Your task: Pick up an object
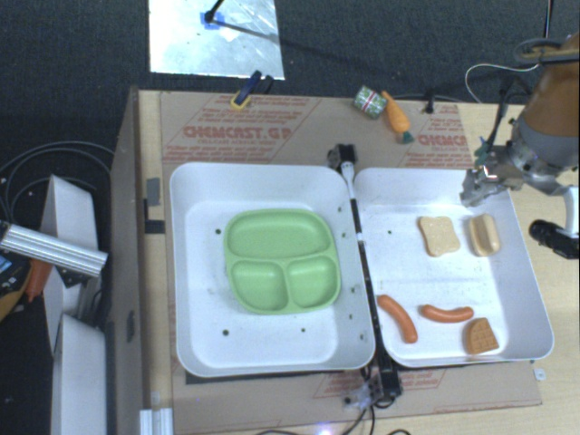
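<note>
Pincer (478,188) is hovering over the right bin's (399,198) far edge — bun (485,235) lying just below it, likeliest target. Jaw opening: cannot tell; nothing visibly held.

End effector (478,187) hovers beside hot dog bun (485,235).

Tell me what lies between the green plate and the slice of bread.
In the camera view, between the green plate and the slice of bread run the two bins' adjoining rims, then bare white floor of the right bin.
</note>
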Controlling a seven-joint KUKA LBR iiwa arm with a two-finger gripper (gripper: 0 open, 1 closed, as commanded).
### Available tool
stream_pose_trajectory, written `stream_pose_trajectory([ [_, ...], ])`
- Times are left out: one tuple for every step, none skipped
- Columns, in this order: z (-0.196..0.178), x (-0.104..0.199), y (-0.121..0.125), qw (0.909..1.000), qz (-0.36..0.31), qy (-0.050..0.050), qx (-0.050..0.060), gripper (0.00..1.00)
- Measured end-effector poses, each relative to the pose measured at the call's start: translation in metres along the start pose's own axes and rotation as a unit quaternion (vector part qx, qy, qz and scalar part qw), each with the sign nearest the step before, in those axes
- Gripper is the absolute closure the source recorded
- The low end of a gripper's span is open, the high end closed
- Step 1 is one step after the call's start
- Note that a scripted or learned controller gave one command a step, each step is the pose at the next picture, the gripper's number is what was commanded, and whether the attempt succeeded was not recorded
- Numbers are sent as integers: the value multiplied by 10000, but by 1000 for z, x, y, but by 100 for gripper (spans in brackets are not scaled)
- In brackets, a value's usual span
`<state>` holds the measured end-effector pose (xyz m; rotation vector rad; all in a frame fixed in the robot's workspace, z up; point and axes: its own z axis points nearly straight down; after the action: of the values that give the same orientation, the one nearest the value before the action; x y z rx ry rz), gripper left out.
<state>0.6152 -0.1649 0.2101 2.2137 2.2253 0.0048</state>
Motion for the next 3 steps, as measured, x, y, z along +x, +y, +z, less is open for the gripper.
stream_pose_trajectory([
  [1, -1, -1, 10000, 7, -2, 5, 0],
  [45, -38, 12, 10000, 20, -9, 16, 0],
  [28, -42, 7, 10000, 17, -8, 3, 0],
])
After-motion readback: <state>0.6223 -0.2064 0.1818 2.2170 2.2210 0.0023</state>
